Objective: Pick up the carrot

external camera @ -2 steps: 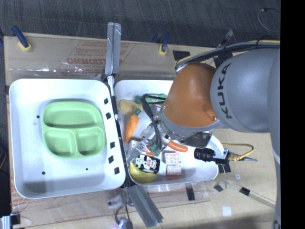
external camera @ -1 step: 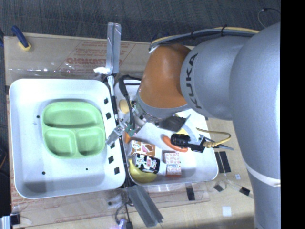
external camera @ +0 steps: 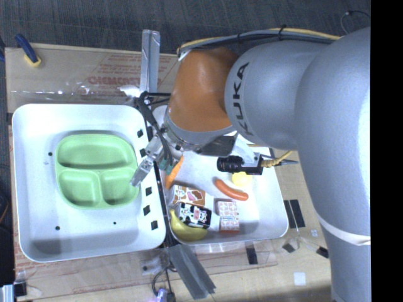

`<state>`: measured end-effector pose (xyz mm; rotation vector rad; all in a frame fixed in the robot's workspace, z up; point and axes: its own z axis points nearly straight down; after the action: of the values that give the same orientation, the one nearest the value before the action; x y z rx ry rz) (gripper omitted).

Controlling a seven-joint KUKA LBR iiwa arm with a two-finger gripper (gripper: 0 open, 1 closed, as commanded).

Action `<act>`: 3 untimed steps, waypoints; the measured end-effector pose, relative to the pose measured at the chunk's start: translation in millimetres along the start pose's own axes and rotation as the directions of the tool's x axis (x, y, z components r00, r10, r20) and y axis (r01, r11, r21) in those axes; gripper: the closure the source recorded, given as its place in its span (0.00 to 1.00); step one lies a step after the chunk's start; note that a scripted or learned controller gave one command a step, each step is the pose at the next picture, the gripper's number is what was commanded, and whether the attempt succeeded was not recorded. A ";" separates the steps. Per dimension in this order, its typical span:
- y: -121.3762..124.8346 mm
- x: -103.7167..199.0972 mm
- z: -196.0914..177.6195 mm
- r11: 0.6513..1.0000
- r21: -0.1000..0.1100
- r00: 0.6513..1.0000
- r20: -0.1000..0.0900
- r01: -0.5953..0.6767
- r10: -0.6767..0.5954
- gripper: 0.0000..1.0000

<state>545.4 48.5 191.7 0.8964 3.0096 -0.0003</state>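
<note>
Look for the carrot in the right bin, close by its left wall: slim, orange, tapering, lying aslant just beside the gripper. Cannot tell the gripper's state, open or closed (too much wrist and shadow there), nor judge anything caught in it.

To do the step well, probably best to centre over the carrot's thicker part, turn square across its length, then come down clear of the bin wall. Expect a hard, smooth, rounded body, apt to roll or squirt aside under an off-centre pinch.

Mind the neighbours: a glossy sausage, small printed cartons, and over in the left bin a matt green divided plate.
</note>
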 end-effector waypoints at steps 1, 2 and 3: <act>-81.9 -9.3 0.3 1.000 0.001 1.000 -0.002 -0.006 0.006 0.00; -25.6 -41.1 0.3 1.000 0.001 1.000 -0.001 -0.027 0.027 0.00; -52.3 32.6 0.4 0.999 0.001 0.999 -0.003 0.043 -0.043 0.00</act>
<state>489.5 22.6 191.2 0.8326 3.0314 -0.0012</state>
